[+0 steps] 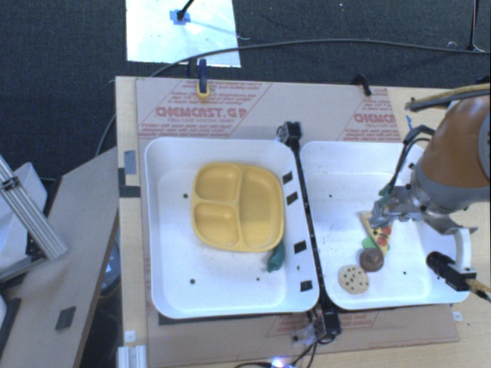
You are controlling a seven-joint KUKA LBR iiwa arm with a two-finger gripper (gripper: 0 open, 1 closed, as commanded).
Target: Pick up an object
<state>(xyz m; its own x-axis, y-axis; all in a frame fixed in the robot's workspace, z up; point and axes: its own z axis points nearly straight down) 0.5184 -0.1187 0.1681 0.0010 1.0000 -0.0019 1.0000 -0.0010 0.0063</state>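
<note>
Two white bins sit side by side on a bench [253,102]. In the right bin [337,175], the arm's pincer [383,215] hangs low over a pizza-slice toy [376,232], which lies right at the pincer's 6 o'clock, seemingly touching. Whether the pincer is spread or pinching cannot be told. A brown ball [372,260] and a cookie [354,279] lie further toward 7 o'clock. The left bin [169,205] holds a yellow divided plate [238,205], with a green piece [276,257] at its 5 o'clock.

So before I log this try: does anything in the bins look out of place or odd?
Nothing looks spilled or damaged. The yellow plate lies slightly askew in the left bin, a green piece tucked against its lower edge.
</note>
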